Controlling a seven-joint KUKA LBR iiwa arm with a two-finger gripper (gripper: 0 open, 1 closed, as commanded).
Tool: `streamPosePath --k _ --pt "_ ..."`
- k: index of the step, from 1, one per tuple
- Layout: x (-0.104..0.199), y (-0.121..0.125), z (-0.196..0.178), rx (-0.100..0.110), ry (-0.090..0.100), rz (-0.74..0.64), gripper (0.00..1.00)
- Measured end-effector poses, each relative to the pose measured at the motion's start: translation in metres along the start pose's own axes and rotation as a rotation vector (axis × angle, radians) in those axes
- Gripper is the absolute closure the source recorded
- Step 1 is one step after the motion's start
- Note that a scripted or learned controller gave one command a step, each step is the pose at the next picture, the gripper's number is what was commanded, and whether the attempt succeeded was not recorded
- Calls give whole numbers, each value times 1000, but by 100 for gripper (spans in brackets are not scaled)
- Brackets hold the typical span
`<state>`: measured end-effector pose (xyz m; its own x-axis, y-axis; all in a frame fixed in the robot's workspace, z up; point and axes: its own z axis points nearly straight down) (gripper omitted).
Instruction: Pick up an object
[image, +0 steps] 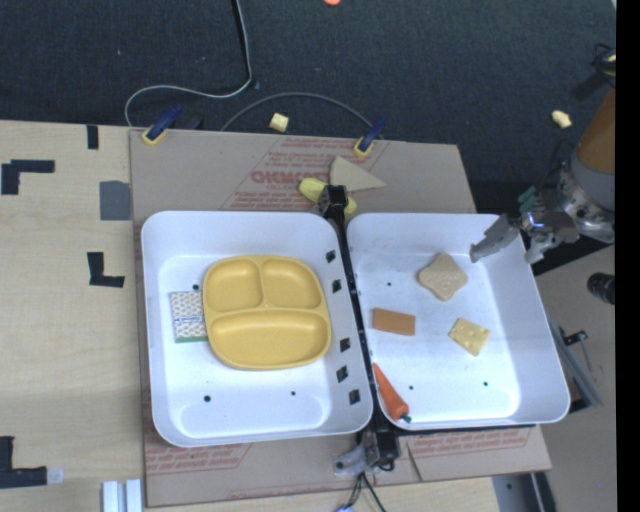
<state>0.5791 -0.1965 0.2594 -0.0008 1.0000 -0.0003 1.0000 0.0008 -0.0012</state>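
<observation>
In the right bin (520, 400) lie a beige bread-like piece (442, 276), a flat brown slab (393, 322), a pale yellow chunk (469, 336) and an orange carrot (391, 392) by the bin's left front corner. My gripper (510, 235) hangs over the bin's far right rim, up and to the right of the beige piece. Nothing shows between its fingers.
The left bin (165, 400) holds a yellow divided plate (267, 311) and a small patterned sponge (187, 315) beside it. Black clips (344, 345) join the two bins along the middle. Yellow scraps (322, 189) and cables lie beyond the bins on the cardboard.
</observation>
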Motion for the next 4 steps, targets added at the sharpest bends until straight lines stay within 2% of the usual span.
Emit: streamPosePath --k 1,2,3,4 --pt "5 40 88 6 1 -2 0" --pt "17 57 175 -7 -10 -2 0" --pt "18 60 157 -16 -6 -2 100" --pt "18 60 158 -13 -5 -2 0"
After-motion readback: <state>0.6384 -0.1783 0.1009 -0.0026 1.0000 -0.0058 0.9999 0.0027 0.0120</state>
